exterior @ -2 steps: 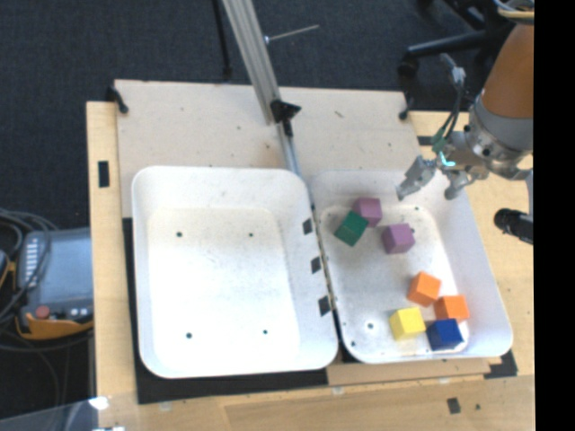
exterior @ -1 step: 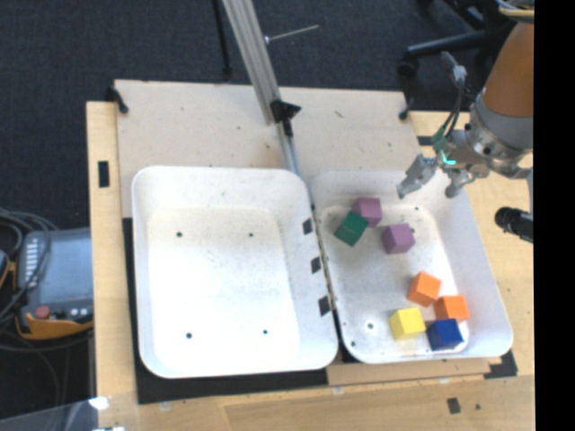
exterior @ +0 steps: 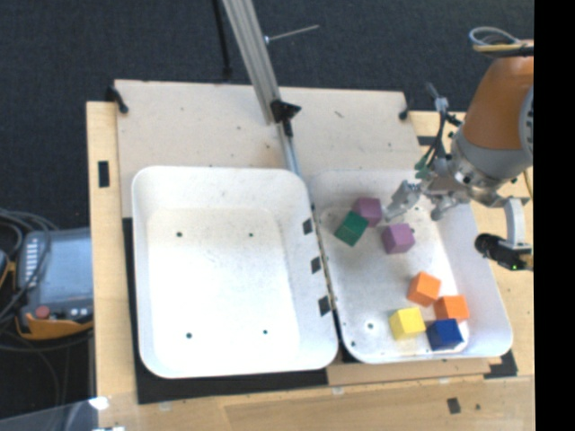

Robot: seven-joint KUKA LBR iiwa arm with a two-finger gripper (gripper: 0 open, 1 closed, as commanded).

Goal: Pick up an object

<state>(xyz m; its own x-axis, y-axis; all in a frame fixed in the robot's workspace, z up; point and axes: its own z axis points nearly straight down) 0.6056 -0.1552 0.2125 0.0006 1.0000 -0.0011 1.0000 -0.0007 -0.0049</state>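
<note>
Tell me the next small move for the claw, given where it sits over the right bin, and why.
Probably shift the claw slightly down-left in the view, then lower it over the nearer purple cube. The claw hangs above the upper part of the right bin with nothing between its fingers, and that cube lies just below-left of it, apart from the green cube and the other purple cube.

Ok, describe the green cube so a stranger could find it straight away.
Look in the right bin, the one that holds all the cubes. At its upper left, near the divide between the bins, sit three cubes close together. The green cube is the leftmost of them and the only green one; its two neighbours are purple.
</note>
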